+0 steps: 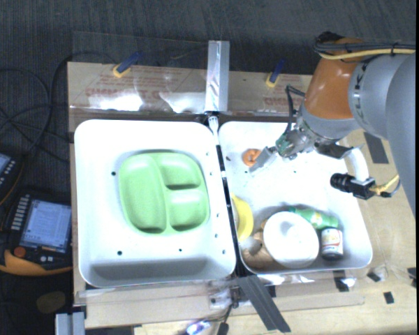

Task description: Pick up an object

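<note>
At the near end of the right white bin [356, 211] lie a white round lid [290, 239] and a small can [331, 243]. Farther in, the small orange object [251, 156] sits just left of the hand [265, 158]; whether it grips, I cannot tell.

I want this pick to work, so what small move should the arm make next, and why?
Probably ease the end effector a little toward the small orange object in the right bin; its tip sits just beside that piece, apart from the pile along the bin's near wall.
</note>
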Motion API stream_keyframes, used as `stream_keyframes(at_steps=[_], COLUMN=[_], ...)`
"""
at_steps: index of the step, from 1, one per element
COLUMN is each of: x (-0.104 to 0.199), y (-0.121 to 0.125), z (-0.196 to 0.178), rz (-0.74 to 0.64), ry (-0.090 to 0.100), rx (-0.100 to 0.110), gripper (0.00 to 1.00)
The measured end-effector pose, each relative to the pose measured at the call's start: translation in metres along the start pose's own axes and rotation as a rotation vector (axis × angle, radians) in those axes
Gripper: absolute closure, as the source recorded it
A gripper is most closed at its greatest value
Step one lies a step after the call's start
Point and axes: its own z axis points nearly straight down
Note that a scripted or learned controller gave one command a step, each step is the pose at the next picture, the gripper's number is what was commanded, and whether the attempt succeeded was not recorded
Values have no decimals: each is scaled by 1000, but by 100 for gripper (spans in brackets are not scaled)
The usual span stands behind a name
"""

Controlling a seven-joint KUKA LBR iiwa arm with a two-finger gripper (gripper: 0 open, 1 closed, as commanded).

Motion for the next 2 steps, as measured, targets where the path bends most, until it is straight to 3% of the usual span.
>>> stream_keyframes(at_steps=[1,2], x=[-30,-31], y=[42,43], z=[59,47], rz=[-81,-83], ry=[1,-5], rx=[2,1], gripper=[0,100])
